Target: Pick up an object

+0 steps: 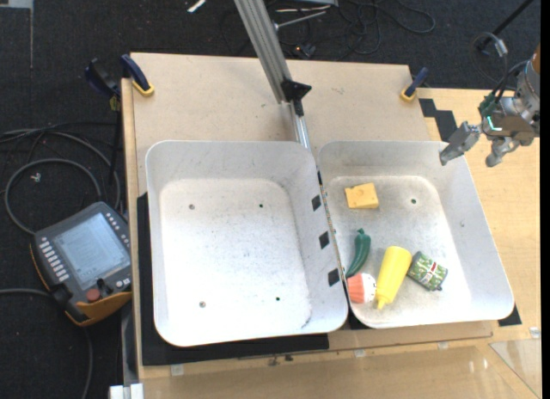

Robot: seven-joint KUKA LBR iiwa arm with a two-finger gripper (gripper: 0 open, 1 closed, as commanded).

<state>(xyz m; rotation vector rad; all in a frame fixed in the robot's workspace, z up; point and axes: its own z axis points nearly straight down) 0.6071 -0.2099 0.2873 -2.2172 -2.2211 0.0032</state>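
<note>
In the right bin, the yellow bottle lies nearly upright, cap nearest

no legible text anywhere. green packet at 4 o'clock has print, pendant screen at 9 o'clock too blurry.

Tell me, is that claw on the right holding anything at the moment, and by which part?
Nothing. The claw hangs open beyond the right bin's top corner, with nothing between its fingers. The toys lie untouched in that bin.
</note>
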